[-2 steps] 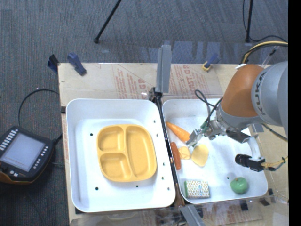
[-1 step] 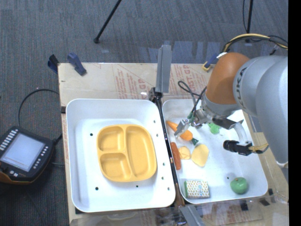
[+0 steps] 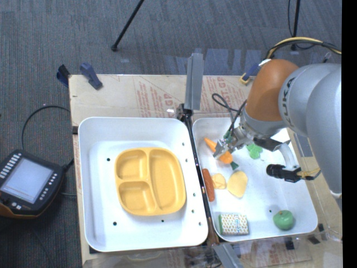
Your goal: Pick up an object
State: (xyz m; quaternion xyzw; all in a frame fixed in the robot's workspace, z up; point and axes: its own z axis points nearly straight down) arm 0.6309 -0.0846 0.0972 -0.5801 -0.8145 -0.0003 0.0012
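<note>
Orange carrot pieces [image 3: 225,157], two, lying in the right bin [image 3: 295,205] near its left wall, right beneath the fingers [image 3: 222,147]; cannot tell whether open or closed. Also one sausage [image 3: 208,184], two yellow slices [image 3: 237,183], one green apple [image 3: 284,219], one patterned packet [image 3: 234,223], one green piece [image 3: 255,151]. One yellow three-compartment plate [image 3: 149,181] in the left bin [image 3: 95,216], with bare white margin all round.

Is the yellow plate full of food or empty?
Empty. The yellow plate shows three bare sections; the food lies in the other bin.
</note>
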